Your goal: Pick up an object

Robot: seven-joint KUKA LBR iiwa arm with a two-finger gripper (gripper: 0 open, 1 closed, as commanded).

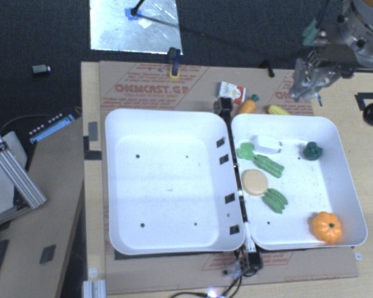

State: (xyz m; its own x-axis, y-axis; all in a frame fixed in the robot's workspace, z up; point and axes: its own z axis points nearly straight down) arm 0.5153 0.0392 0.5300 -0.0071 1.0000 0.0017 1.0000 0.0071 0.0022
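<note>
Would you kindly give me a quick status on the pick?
Tool above right bin's far edge, nothing held. Pumpkin, green pieces, round disc lie in bin. Nothing blocking.

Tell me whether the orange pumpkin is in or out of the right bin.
In. The pumpkin sits inside the right bin, near its front right corner.

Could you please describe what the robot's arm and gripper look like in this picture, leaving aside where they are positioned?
The arm is grey metal with an orange band near the picture's top right corner. Below it sits a silvery, boxy wrist block with a pale teal fitting on its side and thin dark cables running up from it. The gripper is a small metallic piece, shiny grey, with a bit of blue beside it; its details are blurred.
</note>
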